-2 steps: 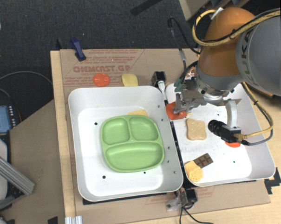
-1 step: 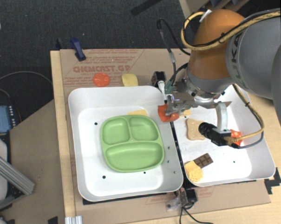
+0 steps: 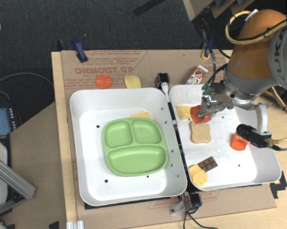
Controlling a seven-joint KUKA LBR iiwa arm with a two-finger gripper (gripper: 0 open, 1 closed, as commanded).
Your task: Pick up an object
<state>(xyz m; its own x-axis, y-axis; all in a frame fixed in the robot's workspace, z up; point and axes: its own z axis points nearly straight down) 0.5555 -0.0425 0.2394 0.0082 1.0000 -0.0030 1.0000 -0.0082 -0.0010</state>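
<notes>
My gripper (image 3: 206, 105) hangs over the back left part of the right bin (image 3: 260, 175). Directly under it, partly covered, lies a red rounded piece (image 3: 198, 116). Touching the red piece from the front is a tan bread slice (image 3: 200, 133). A pale yellow cheese square (image 3: 183, 111) lies just left of the red piece. An orange piece (image 3: 238, 142) sits further right, beside a black part of the arm (image 3: 251, 134). Near the bin's front left corner are a brown chocolate bar (image 3: 208, 164) and a yellow round cracker (image 3: 199, 176).
The left bin (image 3: 89, 185) holds a green divided plate (image 3: 134, 145) with a yellow piece (image 3: 140, 115) behind it. Behind the bins on the board lie a red-orange disc (image 3: 103, 81), a yellow lump (image 3: 132, 82), a black item (image 3: 162, 80) and a small packet (image 3: 195, 76).
</notes>
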